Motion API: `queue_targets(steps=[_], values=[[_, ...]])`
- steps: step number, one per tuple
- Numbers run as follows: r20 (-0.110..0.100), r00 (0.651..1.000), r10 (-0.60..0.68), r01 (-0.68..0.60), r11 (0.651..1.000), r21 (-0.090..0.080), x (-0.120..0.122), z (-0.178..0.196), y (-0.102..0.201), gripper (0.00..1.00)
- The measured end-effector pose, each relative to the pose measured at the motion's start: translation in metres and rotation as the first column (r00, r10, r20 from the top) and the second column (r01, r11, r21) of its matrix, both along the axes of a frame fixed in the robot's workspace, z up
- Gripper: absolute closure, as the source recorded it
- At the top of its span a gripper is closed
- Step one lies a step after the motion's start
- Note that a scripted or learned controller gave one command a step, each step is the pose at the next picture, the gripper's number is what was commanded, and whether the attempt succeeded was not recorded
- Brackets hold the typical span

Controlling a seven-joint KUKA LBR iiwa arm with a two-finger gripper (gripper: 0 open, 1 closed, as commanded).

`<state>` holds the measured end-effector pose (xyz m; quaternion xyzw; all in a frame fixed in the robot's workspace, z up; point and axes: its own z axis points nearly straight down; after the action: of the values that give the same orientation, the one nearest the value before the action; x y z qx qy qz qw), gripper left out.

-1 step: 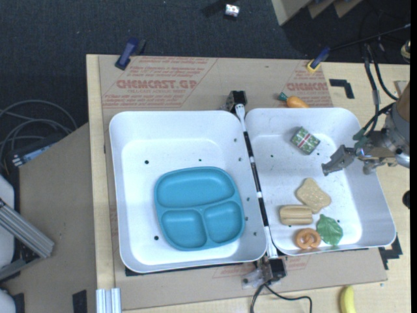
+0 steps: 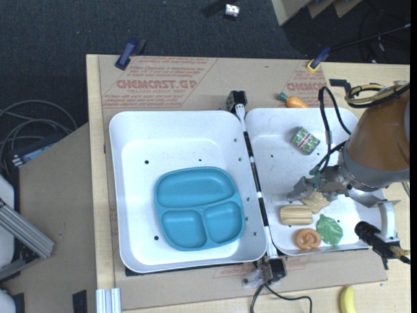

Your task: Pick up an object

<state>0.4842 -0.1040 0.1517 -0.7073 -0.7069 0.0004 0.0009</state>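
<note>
Hovering low over the right bin (image 2: 280, 132), the gripper (image 2: 311, 186) is seen at the end of the grey arm (image 2: 381, 142), which enters from the right.

- Gripper: set near the bin's middle, just above a pale item; whether it is apart or together cannot be told, and nothing is seen clamped in it.
- Pale item (image 2: 317, 202): partly hidden beneath the gripper; kind not determinable.
- Tan block (image 2: 296, 214): lies just beside the gripper, toward the near wall.
- Brown ring-shaped piece (image 2: 307, 239): placed near the bin's near edge, touching or nearly touching the green leafy piece (image 2: 330, 230).
- Green patterned packet (image 2: 304, 139): lies well apart, toward the far side.
- Left bin (image 2: 130, 135): holds a blue divided tray (image 2: 199, 207).
- Table (image 2: 163, 83): carries both bins.

Step in hand, as judged: approach and descent onto a chosen object; no pick is yet made. Next move calls for centring over one item, most likely the pale one or the tan block, closure on it, then a straight lift clear of its neighbours.
</note>
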Motion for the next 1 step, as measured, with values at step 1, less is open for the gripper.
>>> queue_targets(steps=[1], values=[[0.006, 1.000, 0.000, 0.000, 1.000, -0.001, -0.0039, -0.0653, 0.0019, 0.00]])
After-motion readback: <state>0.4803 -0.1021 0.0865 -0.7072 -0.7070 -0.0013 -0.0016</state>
